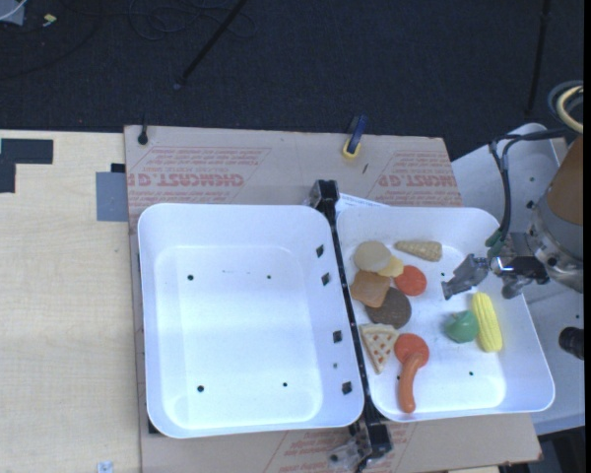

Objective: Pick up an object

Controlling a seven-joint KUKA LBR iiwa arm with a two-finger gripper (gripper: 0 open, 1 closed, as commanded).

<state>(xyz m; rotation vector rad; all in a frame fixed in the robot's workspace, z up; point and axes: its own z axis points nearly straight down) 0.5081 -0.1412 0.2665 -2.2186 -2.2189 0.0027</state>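
1. Carrot (408, 377) lies nearest the camera, at the front of the right bin (527, 387), its orange body running front to back and its red cap at the far end.
2. Corn (487, 321) and a green toy (462, 327) are the likeliest targets: they lie touching, just in front of the pincer (473, 274) and slightly toward the arm's side. The corn's long axis runs front to back, roughly across the line on which the arm (561, 235) reaches in from the right.
3. Pincer state: the dark fingers look parted with nothing between them, so it is released; it hovers over bare bin floor behind the corn.
4. Judgement: a short move toward the camera and downward would bring it onto the corn or green toy.
5. Other toys cluster by the divider: a pale round piece (372, 256), a tomato (410, 282), a brown slab (370, 289), a dark disc (392, 310), a pizza wedge (379, 346) and a tan piece (420, 250) farther back.
6. Left bin (167, 323) adjoins the right one; both rest on a cardboard sheet (227, 170) over the pale table (49, 313), with dark floor and cables behind.
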